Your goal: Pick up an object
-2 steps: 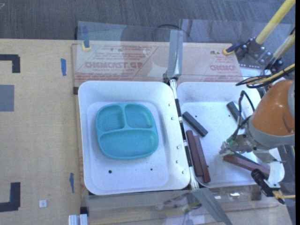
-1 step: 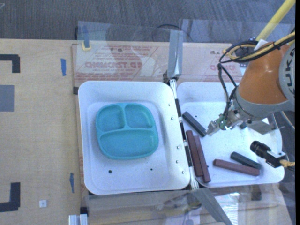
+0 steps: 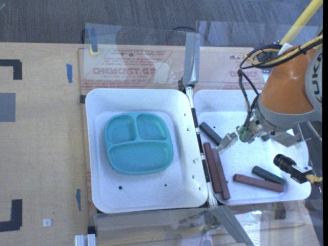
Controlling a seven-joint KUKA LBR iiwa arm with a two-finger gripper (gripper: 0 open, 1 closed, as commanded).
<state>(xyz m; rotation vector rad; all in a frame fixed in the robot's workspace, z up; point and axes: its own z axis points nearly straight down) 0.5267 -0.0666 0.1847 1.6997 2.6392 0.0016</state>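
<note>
Dark grey stick [image 3: 210, 133]: short, lying flat on the floor of the right bin [image 3: 225, 109], in its left part, close to the wall shared with the left bin [image 3: 102, 106]. It runs slantwise, one end far-left, the other near-right.

Gripper [image 3: 228, 140]: low over the right bin, tip just beside the stick's near-right end. Contact between tip and stick cannot be told. Stick sits to the left of the tip, not seen inside the grip. Whether the jaws are released or clenched cannot be told at this slant.

Same bin, other contents: pair of maroon sticks [image 3: 215, 170] side by side, touching along their length, running from just near of the gripper tip down to the near wall. Third maroon stick [image 3: 259, 182] lies crosswise in the near-right part. Dark green stick [image 3: 269, 175] just beside it on the far side, roughly parallel.

Left bin: one teal divided plate [image 3: 137, 142], three compartments, right way up, about centred.

Arm [image 3: 289, 86] enters from the right, orange band above the wrist. Both bins sit on the pale bench [image 3: 41, 137].
</note>
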